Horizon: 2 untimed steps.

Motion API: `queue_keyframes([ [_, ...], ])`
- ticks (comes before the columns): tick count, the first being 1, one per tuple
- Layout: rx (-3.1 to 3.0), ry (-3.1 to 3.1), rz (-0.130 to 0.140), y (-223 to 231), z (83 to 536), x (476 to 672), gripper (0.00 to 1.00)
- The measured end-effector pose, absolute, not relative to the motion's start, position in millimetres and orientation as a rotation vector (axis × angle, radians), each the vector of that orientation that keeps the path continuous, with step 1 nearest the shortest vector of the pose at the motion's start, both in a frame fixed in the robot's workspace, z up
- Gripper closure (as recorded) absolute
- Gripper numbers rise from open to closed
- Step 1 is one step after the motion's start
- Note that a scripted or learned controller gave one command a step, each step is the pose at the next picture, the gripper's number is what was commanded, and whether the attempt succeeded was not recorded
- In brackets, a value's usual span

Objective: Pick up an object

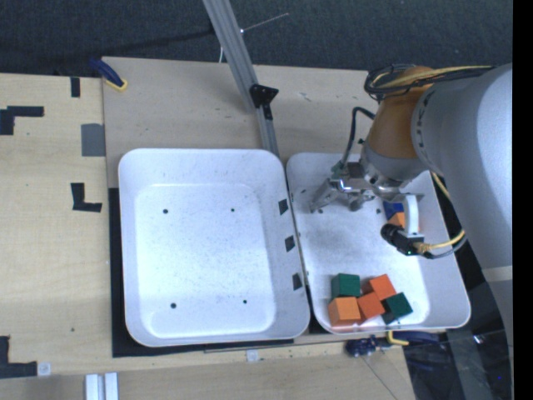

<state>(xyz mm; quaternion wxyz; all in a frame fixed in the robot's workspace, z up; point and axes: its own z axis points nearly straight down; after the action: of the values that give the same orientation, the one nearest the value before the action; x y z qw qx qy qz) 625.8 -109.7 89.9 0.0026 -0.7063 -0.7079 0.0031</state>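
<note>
While the blocks (365, 298) sit bunched at the near end of the right bin (441, 307), we judge them light, rigid and probably a bit slick, so flat opposite faces are where we'd take hold. We count two orange and two green, touching each other, so the outer orange one (343, 310) looks easiest to reach. At the far end of that same bin, well apart from the cluster, the end effector (333, 197) hangs low with nothing between its fingers; spread or pressed together, we cannot tell.
</note>
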Motion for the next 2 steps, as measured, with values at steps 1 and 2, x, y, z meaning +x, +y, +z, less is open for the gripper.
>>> queue_keyframes([
  [1, -2.218, -2.223, 0.004, -109.3, 91.6, 625.4, 0.0],
  [2, -2.215, -2.224, 0.003, -108.2, 101.4, 625.4, 1.0],
])
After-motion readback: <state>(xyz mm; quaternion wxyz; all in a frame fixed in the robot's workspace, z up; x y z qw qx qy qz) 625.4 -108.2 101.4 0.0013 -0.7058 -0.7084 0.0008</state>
